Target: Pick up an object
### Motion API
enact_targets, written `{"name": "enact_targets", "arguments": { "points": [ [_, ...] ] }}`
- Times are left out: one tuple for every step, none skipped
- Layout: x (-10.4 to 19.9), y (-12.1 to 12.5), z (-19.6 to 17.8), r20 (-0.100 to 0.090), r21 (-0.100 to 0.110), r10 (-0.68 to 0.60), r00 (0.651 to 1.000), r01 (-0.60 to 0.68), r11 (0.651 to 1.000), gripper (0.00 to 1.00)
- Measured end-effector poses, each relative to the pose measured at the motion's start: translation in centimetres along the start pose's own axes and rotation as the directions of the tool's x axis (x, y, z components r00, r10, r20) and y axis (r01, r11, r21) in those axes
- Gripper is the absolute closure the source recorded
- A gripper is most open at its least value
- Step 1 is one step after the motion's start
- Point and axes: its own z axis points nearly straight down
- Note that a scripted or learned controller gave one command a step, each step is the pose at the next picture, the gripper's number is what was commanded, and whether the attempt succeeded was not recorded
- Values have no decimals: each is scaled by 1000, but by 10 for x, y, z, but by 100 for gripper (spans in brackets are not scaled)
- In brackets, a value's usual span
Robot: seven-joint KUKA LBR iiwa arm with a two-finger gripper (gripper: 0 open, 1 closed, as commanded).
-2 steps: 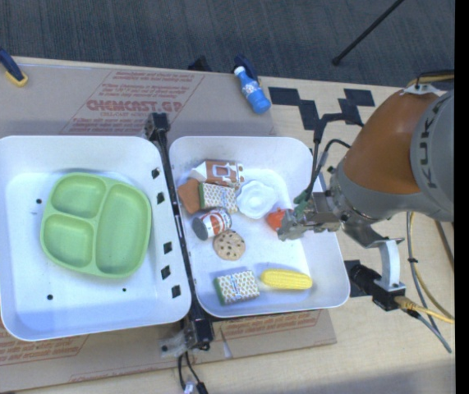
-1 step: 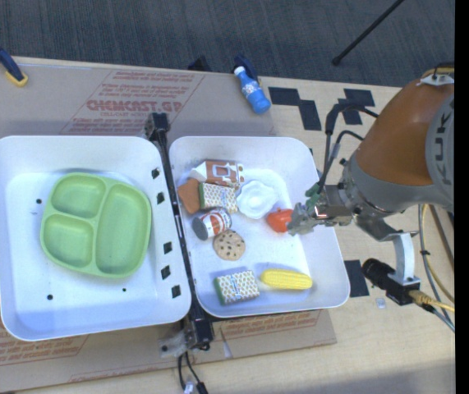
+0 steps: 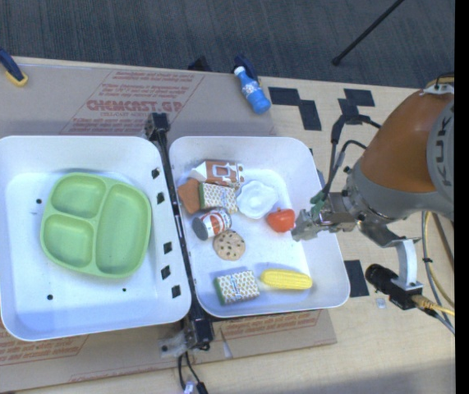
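The right bin [image 3: 320, 263] holds several toy foods. A red tomato-like piece [image 3: 281, 219] lies near its right wall, next to a white cup [image 3: 256, 199]. Around them are a cookie [image 3: 229, 245], a small can [image 3: 212, 223], a yellow corn cob [image 3: 287, 280], two green patterned packets [image 3: 237, 286] [image 3: 218, 195], a brown-and-white carton [image 3: 220, 171] and a brown slice [image 3: 188, 195]. My gripper [image 3: 306, 225] hangs low over the bin's right side, just right of the red piece and very close to it. Whether it touches the piece is unclear.
The left bin [image 3: 12, 302] holds a green divided plate [image 3: 97, 222]. A black hinge strip [image 3: 172, 236] runs between the bins. A blue clamp [image 3: 253, 90] lies behind the right bin, another [image 3: 8, 64] at the back left. Cables [image 3: 398, 290] trail at the right.
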Motion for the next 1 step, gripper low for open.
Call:
{"name": "enact_targets", "arguments": {
  "points": [
    [-17, 0, -20, 1, -3, 1, 1000, -1, 1000, 100]
  ]
}}
